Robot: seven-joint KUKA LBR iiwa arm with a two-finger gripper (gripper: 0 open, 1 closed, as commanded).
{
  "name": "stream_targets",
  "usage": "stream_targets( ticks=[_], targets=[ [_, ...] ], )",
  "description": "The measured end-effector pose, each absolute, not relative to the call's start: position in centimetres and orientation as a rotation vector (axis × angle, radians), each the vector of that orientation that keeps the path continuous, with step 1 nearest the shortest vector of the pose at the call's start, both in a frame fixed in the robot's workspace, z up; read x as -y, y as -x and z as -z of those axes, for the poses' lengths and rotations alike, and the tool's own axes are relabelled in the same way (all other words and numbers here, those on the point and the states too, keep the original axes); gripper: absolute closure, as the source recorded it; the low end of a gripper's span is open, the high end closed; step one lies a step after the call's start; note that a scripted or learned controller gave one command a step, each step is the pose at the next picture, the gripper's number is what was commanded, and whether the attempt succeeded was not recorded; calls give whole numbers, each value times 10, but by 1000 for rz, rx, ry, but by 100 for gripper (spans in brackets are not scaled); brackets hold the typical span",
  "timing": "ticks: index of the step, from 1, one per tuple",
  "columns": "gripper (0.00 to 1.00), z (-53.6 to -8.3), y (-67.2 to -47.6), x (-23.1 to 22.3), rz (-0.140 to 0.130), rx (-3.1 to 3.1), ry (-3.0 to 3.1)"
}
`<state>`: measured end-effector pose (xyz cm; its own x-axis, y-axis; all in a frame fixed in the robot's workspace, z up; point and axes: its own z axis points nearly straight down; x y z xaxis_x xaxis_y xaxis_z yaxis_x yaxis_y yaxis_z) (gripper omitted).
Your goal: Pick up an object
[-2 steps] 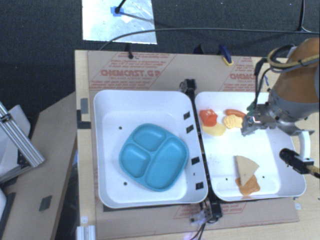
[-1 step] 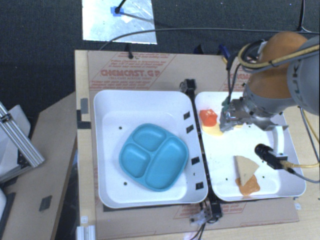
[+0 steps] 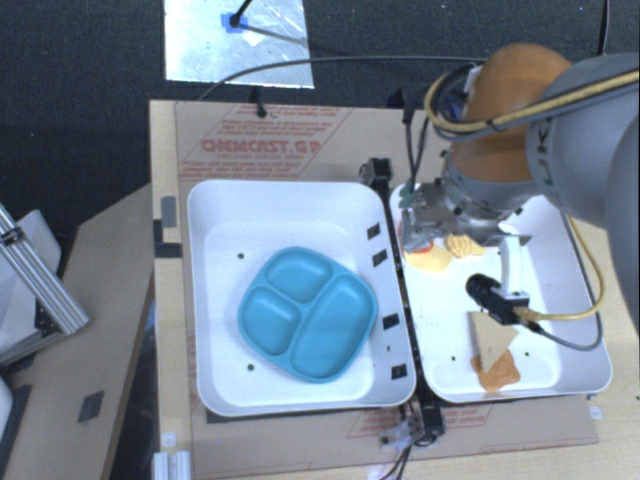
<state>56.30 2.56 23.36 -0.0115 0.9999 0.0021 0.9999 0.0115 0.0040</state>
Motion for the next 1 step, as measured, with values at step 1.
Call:
stream_targets(
  ticks=[1],
  targets=[
    [100,-243,-574,-80,-7,-2233,-2209]
  ],
)
